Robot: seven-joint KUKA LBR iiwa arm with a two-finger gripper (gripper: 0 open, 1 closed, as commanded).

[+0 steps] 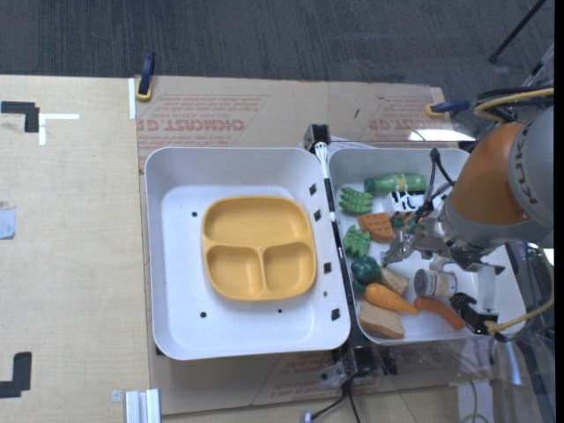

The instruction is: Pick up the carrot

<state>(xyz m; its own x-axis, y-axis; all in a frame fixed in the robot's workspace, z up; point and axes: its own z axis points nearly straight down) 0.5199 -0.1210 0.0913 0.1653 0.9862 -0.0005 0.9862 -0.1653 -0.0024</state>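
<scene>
carrot (389,299) | lies just below-left of tool (421,243), long axis slanting down-right | tool state: cannot tell

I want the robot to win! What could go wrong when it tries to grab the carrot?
1. The orange toy carrot lies touching a slice of toy bread and a dark green toy vegetable, so the pincer might bump or grab those instead.
2. A second orange carrot-like piece lies close by, so it might pick the wrong one.
</scene>
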